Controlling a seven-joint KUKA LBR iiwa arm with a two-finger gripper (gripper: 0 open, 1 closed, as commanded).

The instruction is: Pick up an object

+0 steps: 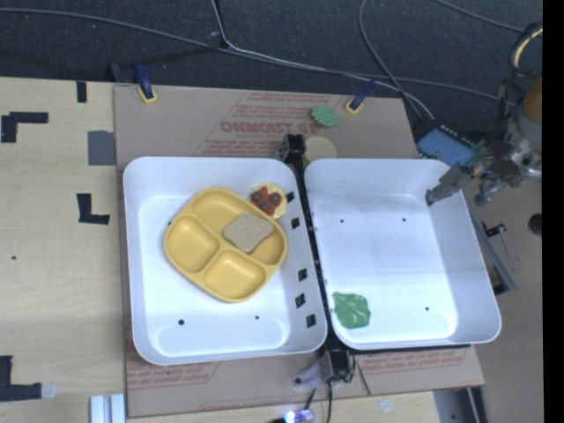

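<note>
We see 2 white bins on the table. The left bin (pixel 150 236) holds a yellow divided plate (pixel 225 245) with a tan bread-like slice (pixel 247 231) on it and a small red-and-dark item (pixel 268 199) at the plate's far-right rim. The right bin (pixel 458 263) holds 1 green soft-looking piece (pixel 351 309) in its near-left corner, close to the wall between the bins. A green scrubby-looking thing (pixel 324 115) sits outside the bins toward the table's far edge.

The hand (pixel 463 186) hangs over the right bin's far-right corner, fingers spread and released, nothing between them. It's well apart from the green piece.

Our read: approach step, no grasp yet. The green piece looks the easiest pick since it's alone. To do it well, cross the bin diagonally to the near-left corner, come down straight from above, and turn the fingers so neither hits the bin wall. The piece looks flat, so go low before closing.

Hard to make out: what the red-and-dark item is, and the green piece's thickness. The arm is cut off at the right, and fingertip detail is blurry.
</note>
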